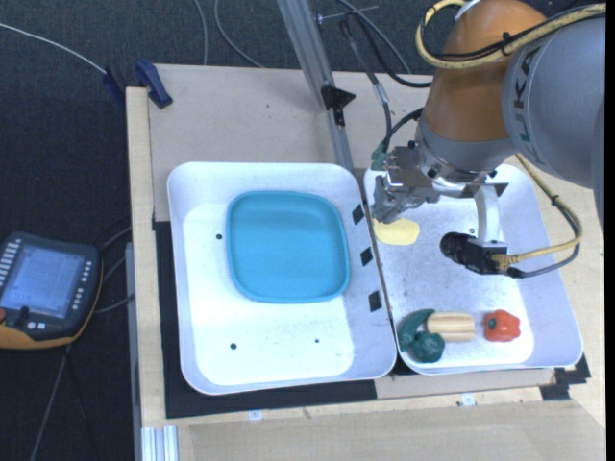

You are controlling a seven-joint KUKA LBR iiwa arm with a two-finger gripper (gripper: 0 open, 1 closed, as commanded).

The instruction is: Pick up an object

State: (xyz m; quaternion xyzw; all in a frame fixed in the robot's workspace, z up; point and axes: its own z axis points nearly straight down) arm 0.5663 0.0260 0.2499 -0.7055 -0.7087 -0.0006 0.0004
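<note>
a: how far along is the pickup?

b: not done, i'd say. the yellow piece (397, 231) lies on the floor of the right bin (538, 257), near its left wall.

a: and the arm?

b: bent low, its end effector (392, 200) right above that piece. i can't tell if it's open or closed.

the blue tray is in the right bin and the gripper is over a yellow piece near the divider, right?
Not quite. The camera view shows the blue tray in the left bin, not the right. The gripper is indeed over the yellow piece near the divider.
</note>
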